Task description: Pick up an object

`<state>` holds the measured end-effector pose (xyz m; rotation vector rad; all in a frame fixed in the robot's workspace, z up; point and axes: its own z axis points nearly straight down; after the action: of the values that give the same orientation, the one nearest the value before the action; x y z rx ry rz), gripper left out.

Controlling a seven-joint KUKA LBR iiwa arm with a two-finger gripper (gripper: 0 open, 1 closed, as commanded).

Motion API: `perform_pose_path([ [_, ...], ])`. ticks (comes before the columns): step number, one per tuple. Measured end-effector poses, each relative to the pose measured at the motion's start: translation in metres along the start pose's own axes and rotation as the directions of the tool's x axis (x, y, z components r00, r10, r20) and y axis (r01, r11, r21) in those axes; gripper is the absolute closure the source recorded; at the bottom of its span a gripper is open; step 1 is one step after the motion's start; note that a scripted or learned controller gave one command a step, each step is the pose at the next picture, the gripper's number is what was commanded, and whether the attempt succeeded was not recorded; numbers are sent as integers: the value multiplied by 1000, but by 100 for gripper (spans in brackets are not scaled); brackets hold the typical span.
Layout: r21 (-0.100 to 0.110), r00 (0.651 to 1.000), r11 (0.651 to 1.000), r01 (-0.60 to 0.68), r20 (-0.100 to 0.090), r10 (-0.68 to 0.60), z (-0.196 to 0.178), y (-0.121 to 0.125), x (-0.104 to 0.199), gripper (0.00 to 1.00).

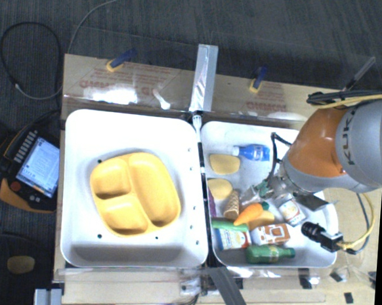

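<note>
From where I stand, the arm [339,150] leans in over the right bin [208,138], and its end effector [272,186] hangs low among the clutter, just above the orange carrot-shaped toy [255,215]. Whether it is apart or together I cannot tell; the wrist hides it. Nothing is visibly gripped. The pickable things crowd the near half of that bin: a brown cone-like piece [232,203], a green bottle [270,254] lying flat, a small carton [273,233] and a blue-capped bottle [251,152] farther back. The left bin [72,234] carries a yellow divided tray [135,191]. The risk, I judge, is crowding: neighbours touching the carrot could block a clean close or get nudged aside, and a rounded toy may squirt out.
</note>
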<state>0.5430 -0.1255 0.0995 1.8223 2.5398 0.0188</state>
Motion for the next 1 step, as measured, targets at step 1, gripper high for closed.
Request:
perform_pose_path([
  [1,9,850,850,526,0,-526,8,46,-4,100],
])
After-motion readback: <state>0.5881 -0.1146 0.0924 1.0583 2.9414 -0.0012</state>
